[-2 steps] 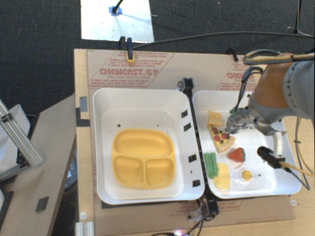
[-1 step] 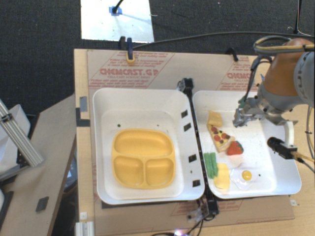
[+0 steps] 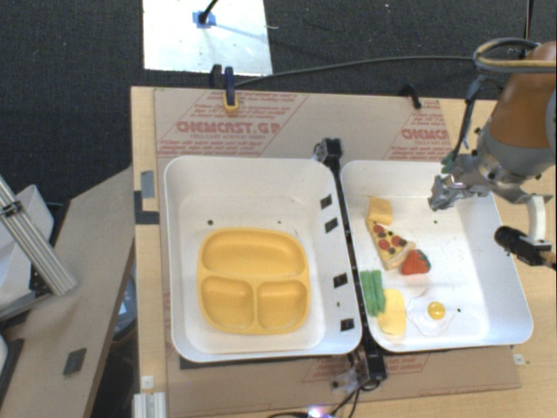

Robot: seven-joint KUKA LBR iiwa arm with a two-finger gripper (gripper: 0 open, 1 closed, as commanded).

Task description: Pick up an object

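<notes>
While I hang over the far part of the right bin (image 3: pixel 487 233), my jaws (image 3: pixel 441 194) point down at bare white floor; whether they are spread or pressed together I cannot tell, and nothing shows between them. Just to their left and nearer the camera lies a small yellow block (image 3: pixel 379 209); touching it on the near side is a pizza slice (image 3: pixel 388 242); at that slice's tip sits a strawberry (image 3: pixel 416 263). Farther toward the near rim, well apart from the jaws, lie a green bean pod (image 3: pixel 372 291), a pale yellow piece (image 3: pixel 393 312) just beside it, and a fried egg (image 3: pixel 433 313). Well to the jaws' left, in the left bin (image 3: pixel 244 181), rests a yellow divided tray (image 3: pixel 254 279); both bins stand on the table (image 3: pixel 287 120).
</notes>
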